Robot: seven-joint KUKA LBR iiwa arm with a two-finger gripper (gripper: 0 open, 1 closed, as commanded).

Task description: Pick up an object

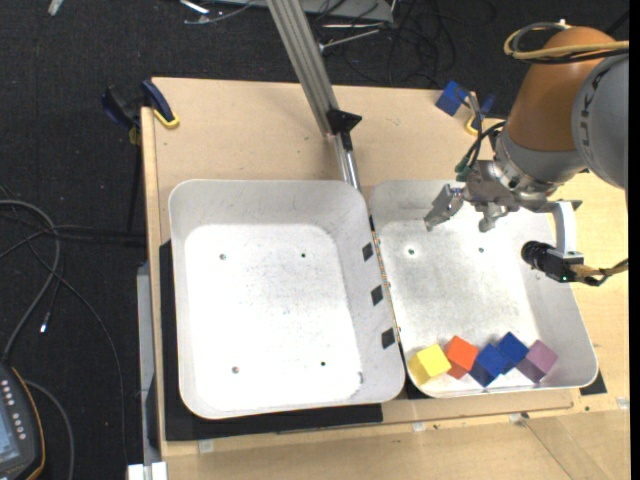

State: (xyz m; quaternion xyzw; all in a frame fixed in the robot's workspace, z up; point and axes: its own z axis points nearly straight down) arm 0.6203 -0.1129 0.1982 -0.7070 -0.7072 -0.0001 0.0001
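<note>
Several small blocks lie in a row along the near edge of the right bin point(560, 313): a yellow block point(430, 363), an orange block point(461, 354), a blue block point(500, 356) and a purple block point(539, 359). My gripper point(464, 211) hovers over the far part of the same bin, well away from the blocks. Its two fingers stand spread apart with nothing between them.
The left bin point(268, 298) sits beside the right one, split from it by a raised rim with black clips. A slanted metal pole point(305, 53) rises behind the bins. A small black sensor point(545, 258) on a cable hangs at the arm's right.
</note>
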